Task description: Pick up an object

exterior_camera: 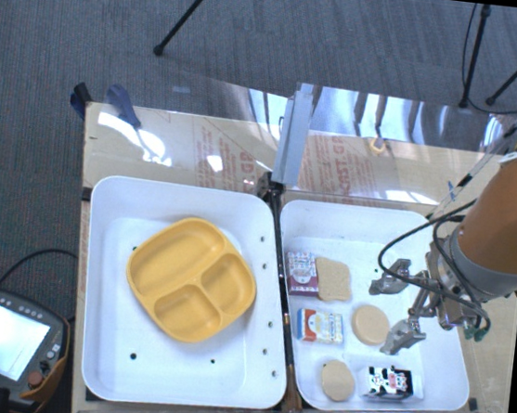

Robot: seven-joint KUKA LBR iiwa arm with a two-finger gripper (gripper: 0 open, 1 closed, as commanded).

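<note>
My gripper point(397, 311) hangs spread open and empty over the right bin point(465, 237), just beside the round cracker point(370, 324) (the black-and-white carton point(389, 382) sits near too), so a descent slightly off could nudge the flat cracker aside and close on nothing.

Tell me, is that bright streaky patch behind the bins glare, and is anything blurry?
In the camera view, yes: light glares off the clear sheet behind the two bins. The yellow divided tray and the small cartons are fairly sharp, though their print is too small to read. The gripper looks slightly soft and throws only a faint shadow on the right bin.
</note>
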